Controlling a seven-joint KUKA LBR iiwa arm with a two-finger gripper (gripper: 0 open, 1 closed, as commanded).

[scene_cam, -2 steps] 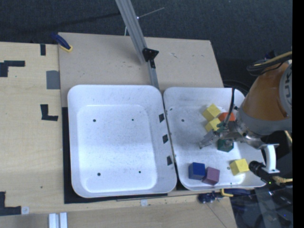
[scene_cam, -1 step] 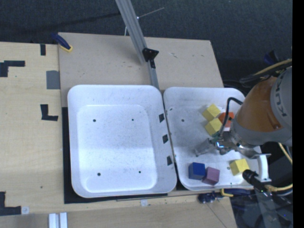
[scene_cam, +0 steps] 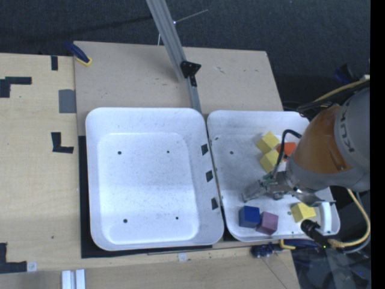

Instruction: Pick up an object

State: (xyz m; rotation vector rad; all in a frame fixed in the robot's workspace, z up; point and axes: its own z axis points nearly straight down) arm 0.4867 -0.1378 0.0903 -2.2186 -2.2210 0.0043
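The table (scene_cam: 150, 71) is a pale wooden board with bits of black tape on its left side, a grey patch, and a small blue-and-yellow object (scene_cam: 79, 53) near its far left corner. Beyond it lies dark carpeted floor (scene_cam: 252, 11). A grey metal pole (scene_cam: 167, 32) slants down from the top to a black clamp at the far rim between the bins.

The left bin (scene_cam: 147, 182) is a shallow white tray, lightly speckled, with four small dark dots on its floor. The right bin (scene_cam: 231, 137) touches it along one side and carries all the loose things.

The arm (scene_cam: 337, 143) comes in over the right bin's right side, grey with a broad orange band. Its jaws (scene_cam: 264, 186) sit low over the middle of the right bin, pointing left; I cannot tell whether they are open or closed, and nothing shows between them.

The objects are small blocks. Two yellow blocks (scene_cam: 269, 150) lie just beyond the jaws, one above the other, with an orange piece (scene_cam: 289, 149) beside them against the arm. A blue cube (scene_cam: 249, 216) and a purple block (scene_cam: 268, 222) sit touching near the front rim. Another yellow block (scene_cam: 304, 212) lies to their right, under the wrist.
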